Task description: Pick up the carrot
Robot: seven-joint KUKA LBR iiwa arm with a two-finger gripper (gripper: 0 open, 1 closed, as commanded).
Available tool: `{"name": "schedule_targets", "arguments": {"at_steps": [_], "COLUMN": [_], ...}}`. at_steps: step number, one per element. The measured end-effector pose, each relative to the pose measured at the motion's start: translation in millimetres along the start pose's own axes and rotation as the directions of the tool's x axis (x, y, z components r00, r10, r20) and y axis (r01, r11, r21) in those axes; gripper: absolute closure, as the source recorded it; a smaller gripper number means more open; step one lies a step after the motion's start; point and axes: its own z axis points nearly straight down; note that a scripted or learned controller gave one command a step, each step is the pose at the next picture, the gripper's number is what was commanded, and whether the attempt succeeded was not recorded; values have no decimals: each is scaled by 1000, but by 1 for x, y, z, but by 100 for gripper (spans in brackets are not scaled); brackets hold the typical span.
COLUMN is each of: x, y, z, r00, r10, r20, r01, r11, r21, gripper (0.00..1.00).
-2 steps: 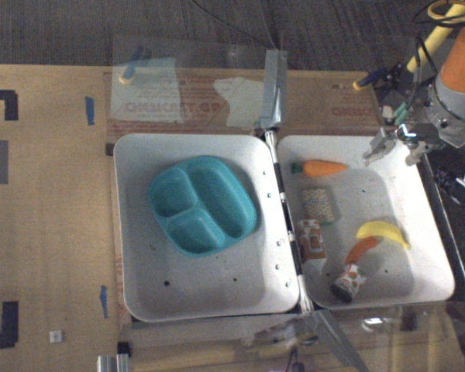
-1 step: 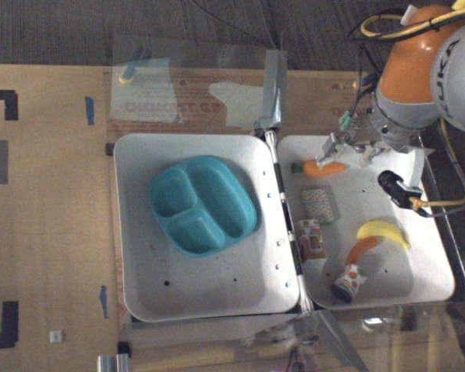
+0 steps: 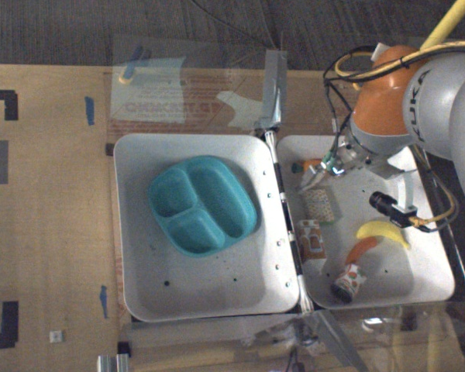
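- Reaching in from the right of the camera view, the grey arm [image 3: 449, 107] bends over the right bin [image 3: 418, 277]. Its orange band [image 3: 384, 107] hangs above the far part of this bin.
- Below the orange band the wrist points down and to the left. The gripper [image 3: 325, 173] is low over the far left corner of the right bin, near the wall that the two bins share.
- I cannot tell whether the gripper is released or clenched, because this part is too small and partly covered by the wrist.
- A patterned packet [image 3: 320, 205] lies just beside the gripper, on the nearer side.
- A second small packet [image 3: 311, 239] with brown print lies further toward the front, along the left wall of the right bin.
- A yellow banana [image 3: 384, 232] lies near the middle of the right bin, and an orange curved piece [image 3: 363, 248] touches its lower side.
- A small printed cup [image 3: 347, 281] lies near the front wall.
- The left bin [image 3: 217, 285] holds a teal divided plate [image 3: 205, 204], well apart from the gripper.
- The carrot [image 3: 313, 163] lies in the far left corner of the right bin, right at the gripper's tip. I cannot tell if they touch.
- It looks small and short, orange, with a green end toward the shared wall, and the gripper hides its right end.
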Motion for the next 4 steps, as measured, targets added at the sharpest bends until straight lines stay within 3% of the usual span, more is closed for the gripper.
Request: {"name": "schedule_targets", "arguments": {"at_steps": [1,2,3,4], "x": [-40,-46,-47,-29], "y": [6,7,7,10], "z": [5,-1,-1,8], "r00": [1000,1000,1000,977], "r10": [5,2,2,-211], "r20": [-30,-1,1,3], "r01": [-4,-2,-2,211], "r11": [999,1000,1000,977], "r21": [35,19,20,26], "gripper": [0,100,0,0]}}
